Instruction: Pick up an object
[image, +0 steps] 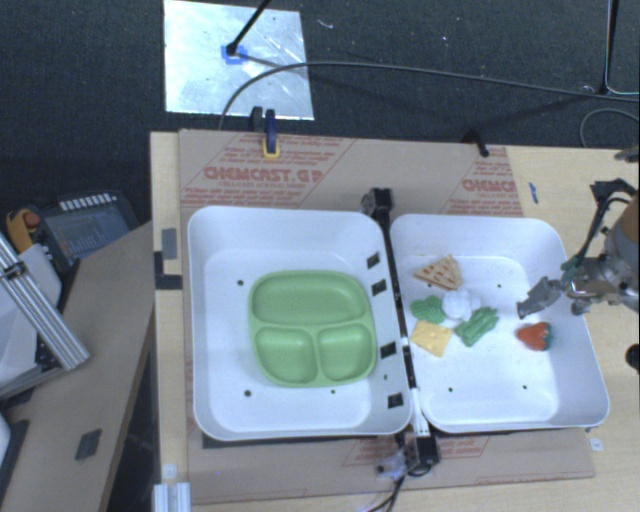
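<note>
Left bin (215, 300), centre-left of frame: shallow white walls, green three-compartment tray (308, 327) at its middle, bare floor on all sides of the tray. Black clips along the seam between the two bins at frame centre. Right bin (500, 400), centre-right: cluster of small items toward its upper left, namely tan waffle-patterned wedge (438, 272), round white piece (457, 304), green leafy piece (428, 308), yellow block (432, 338) and green knobby piece (477, 325), all touching or just beside one another. Open white floor across the lower half and toward the right wall. Red-orange object with a green tip (534, 336), small and rounded, lying apart from the cluster at mid-right of the bin. Gripper (540, 297) just above it at the right edge, nothing between the fingers; open or closed not discernible.
</note>
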